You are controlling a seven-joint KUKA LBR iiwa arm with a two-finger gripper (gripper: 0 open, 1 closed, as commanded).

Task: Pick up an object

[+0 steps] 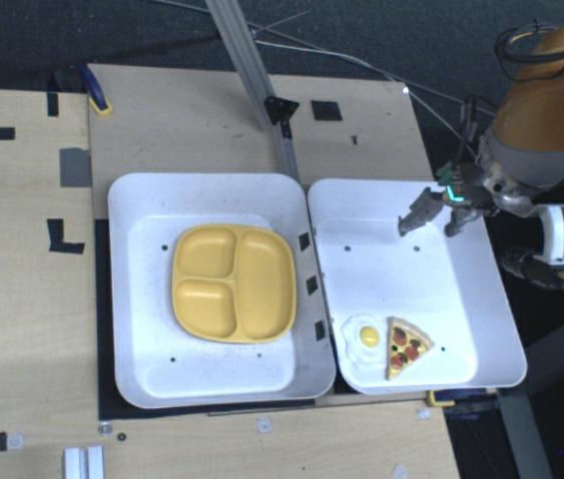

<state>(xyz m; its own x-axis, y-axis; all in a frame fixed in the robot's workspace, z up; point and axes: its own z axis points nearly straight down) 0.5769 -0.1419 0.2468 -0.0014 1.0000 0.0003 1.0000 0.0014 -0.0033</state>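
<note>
A toy fried egg and a toy pizza slice lie side by side at the near edge of the right bin. A yellow divided plate rests in the middle of the left bin. My gripper hangs over the far right part of the right bin, well away from the egg and pizza. Its two dark fingers are spread apart with nothing between them.
A slanted metal pole rises behind the bins, with cables trailing across the bench behind them. A blue and yellow clip sits at the far left corner of the bench. The arm's orange band is at the right edge.
</note>
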